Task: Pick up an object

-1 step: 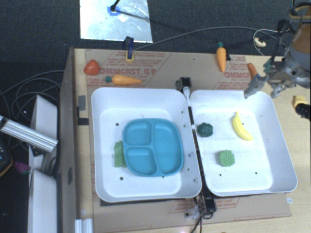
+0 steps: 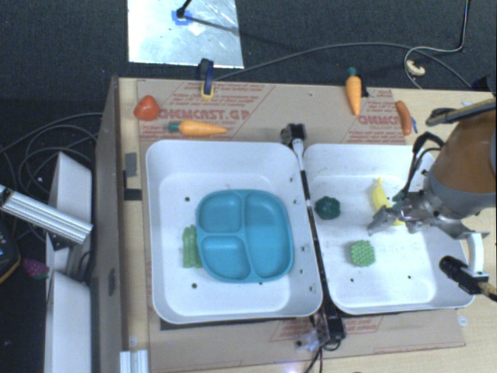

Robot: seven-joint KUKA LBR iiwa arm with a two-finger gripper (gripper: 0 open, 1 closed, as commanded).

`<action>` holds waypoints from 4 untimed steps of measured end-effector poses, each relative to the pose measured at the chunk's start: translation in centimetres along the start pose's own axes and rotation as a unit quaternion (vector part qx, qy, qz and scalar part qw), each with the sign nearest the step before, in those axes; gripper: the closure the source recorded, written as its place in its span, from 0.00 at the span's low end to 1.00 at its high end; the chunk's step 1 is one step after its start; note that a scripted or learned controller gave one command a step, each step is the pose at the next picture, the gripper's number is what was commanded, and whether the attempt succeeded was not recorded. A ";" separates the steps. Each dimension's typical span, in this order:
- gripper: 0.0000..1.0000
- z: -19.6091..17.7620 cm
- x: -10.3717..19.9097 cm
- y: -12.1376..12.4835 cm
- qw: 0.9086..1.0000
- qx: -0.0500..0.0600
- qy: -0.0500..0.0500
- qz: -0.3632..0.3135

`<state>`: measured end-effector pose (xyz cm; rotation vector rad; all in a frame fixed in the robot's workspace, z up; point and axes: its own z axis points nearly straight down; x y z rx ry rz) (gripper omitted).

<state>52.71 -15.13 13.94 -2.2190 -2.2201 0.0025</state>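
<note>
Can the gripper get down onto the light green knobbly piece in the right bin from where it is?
Probably yes. The gripper hangs in the right bin, just up-right of the light green piece, which lies alone on bare floor, apart from the yellow piece and dark green piece.

Even, diffuse overhead lighting; white bins point(image 2: 233, 162) bright but not blown out, shadows soft and faint. Glare on the foil sheet point(image 2: 185, 20) at top. Overall slightly soft, low-resolution focus, with a cool blue cast

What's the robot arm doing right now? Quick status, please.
Gripper low in right bin, beside yellow toy. Light green ball near. Nothing blocking.
</note>
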 end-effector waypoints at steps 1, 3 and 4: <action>0.00 1.0 3.4 -2.5 1.000 -0.002 0.000 -0.001; 1.00 4.5 5.5 -3.9 1.000 -0.003 0.000 -0.001; 1.00 -4.5 10.9 1.1 1.000 -0.003 0.000 -0.002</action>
